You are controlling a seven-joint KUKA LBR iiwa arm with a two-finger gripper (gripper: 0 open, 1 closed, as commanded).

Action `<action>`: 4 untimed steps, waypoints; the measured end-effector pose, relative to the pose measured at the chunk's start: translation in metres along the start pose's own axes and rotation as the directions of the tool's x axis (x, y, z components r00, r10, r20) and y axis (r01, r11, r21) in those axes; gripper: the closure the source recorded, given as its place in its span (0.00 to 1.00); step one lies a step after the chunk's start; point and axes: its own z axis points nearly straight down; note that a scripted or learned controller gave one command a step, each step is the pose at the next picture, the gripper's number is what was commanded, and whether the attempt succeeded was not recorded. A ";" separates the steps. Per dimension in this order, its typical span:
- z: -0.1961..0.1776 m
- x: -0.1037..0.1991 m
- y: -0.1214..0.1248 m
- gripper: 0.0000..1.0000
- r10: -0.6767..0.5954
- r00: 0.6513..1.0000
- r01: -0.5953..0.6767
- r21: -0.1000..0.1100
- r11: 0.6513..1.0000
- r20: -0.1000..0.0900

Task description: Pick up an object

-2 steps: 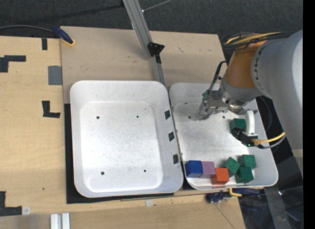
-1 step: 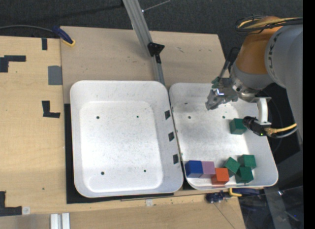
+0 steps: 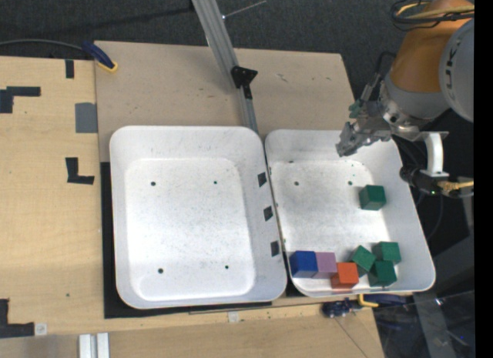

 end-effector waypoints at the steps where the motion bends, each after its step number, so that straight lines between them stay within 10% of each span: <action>1: -0.057 0.009 0.007 1.00 -0.002 1.000 0.002 0.000 1.000 -0.001; 4: -0.029 0.153 -0.041 1.00 -0.004 1.000 0.004 0.010 1.000 -0.002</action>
